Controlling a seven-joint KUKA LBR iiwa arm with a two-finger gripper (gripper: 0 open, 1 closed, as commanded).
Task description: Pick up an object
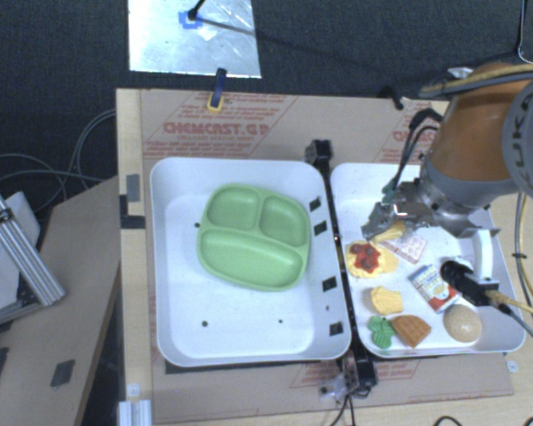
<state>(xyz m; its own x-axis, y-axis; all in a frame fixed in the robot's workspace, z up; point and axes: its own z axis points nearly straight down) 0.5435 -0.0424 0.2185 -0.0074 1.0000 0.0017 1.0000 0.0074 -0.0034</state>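
My gripper [384, 218] hangs low over the upper left part of the right bin [355, 185]. Directly under it lies a small yellow piece [392, 232], touching or nearly touching the gripper. I cannot tell whether the piece is held. Beside it are a yellow toy pizza slice with red topping [368, 260] and a pink-and-white packet [410, 248]. Further forward lie a red, white and blue carton [429, 287], a yellow chunk [386, 301], a green broccoli piece [381, 331], a brown wedge [412, 330] and a tan egg-shaped thing [462, 323].
The left bin [173, 327] holds a green divided plate [253, 236] in its upper middle. A black divider with clips [333, 247] runs between the bins. The arm's orange band [480, 140] looms over the right bin's far right side.
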